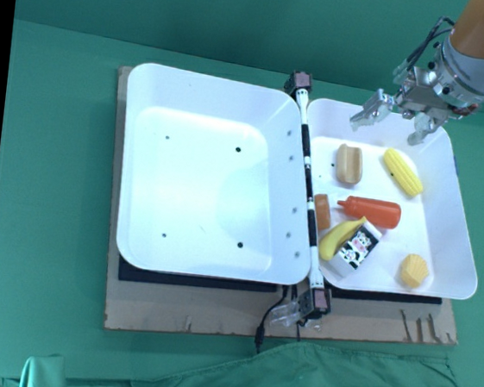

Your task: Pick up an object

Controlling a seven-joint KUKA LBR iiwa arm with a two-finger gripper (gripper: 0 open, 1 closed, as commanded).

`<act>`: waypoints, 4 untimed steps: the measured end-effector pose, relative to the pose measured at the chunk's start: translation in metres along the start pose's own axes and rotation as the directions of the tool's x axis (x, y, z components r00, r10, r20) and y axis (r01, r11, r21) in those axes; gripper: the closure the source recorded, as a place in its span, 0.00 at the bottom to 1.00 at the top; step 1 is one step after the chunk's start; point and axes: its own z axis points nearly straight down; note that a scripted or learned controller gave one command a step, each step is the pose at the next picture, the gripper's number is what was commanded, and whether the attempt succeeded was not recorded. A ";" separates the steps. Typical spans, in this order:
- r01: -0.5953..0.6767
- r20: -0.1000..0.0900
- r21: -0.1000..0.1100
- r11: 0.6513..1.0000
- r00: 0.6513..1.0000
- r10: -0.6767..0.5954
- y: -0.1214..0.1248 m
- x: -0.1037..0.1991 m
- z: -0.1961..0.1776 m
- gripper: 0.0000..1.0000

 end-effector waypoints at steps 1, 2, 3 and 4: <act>-0.008 0.000 0.007 1.000 1.000 0.008 -0.072 -0.047 0.045 0.00; -0.003 0.003 -0.008 1.000 1.000 0.003 -0.112 -0.060 -0.015 0.00; 0.001 0.006 -0.008 1.000 1.000 -0.001 -0.133 -0.087 0.115 0.00; -0.005 0.005 -0.007 1.000 1.000 0.005 -0.133 -0.089 0.107 1.00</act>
